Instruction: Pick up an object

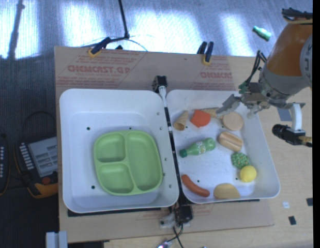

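Observation:
The right bin (268, 159) holds several toy foods: a tan round bun (232, 121), an orange-red piece (200, 118), a cone (181, 120), a green bottle (198, 148), a hot dog (230, 140), a green vegetable (239, 159), a yellow lemon (247, 174), a red sausage (195, 185) and a tan lump (226, 191). My gripper (238, 108) hangs over the bin's far right corner, just above and behind the bun. Its fingers are spread open with nothing between them.
The left bin (77, 112) holds a green divided plate (128, 161). Between the two bins runs a ridge with a black fixture (160, 83) at its far end. Two clamps (204, 52) grip the cardboard's far edge. My arm (289, 56) enters from the right.

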You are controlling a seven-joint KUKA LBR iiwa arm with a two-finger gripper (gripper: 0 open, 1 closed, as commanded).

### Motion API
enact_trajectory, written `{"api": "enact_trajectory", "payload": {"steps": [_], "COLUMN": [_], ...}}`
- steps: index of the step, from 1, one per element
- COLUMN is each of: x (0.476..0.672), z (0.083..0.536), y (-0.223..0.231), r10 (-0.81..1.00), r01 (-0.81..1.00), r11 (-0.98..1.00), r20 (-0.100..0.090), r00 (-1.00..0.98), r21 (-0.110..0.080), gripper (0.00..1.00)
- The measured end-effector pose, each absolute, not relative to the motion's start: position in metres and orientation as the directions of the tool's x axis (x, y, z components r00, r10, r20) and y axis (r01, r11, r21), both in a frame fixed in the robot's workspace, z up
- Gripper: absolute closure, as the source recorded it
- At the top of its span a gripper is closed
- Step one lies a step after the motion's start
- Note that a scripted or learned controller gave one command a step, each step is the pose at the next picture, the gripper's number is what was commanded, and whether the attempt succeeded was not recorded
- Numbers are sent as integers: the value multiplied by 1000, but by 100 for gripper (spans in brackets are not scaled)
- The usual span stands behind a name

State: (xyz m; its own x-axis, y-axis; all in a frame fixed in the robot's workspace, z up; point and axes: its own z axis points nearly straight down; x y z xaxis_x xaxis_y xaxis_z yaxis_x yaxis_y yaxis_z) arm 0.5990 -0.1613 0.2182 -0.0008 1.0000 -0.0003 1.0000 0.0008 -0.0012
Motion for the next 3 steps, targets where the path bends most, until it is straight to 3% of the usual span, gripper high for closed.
{"api": "enact_trajectory", "payload": {"steps": [1, 2, 3], "x": [576, 663, 665], "z": [98, 90, 100], "y": [-106, -109, -113], "r10": [1000, 985, 985], "r01": [1000, 984, 984], "r11": [20, 172, 174], "r20": [0, 11, -3], "r00": [-20, -172, -174], "r21": [0, -38, -24], "gripper": [0, 0, 100]}}
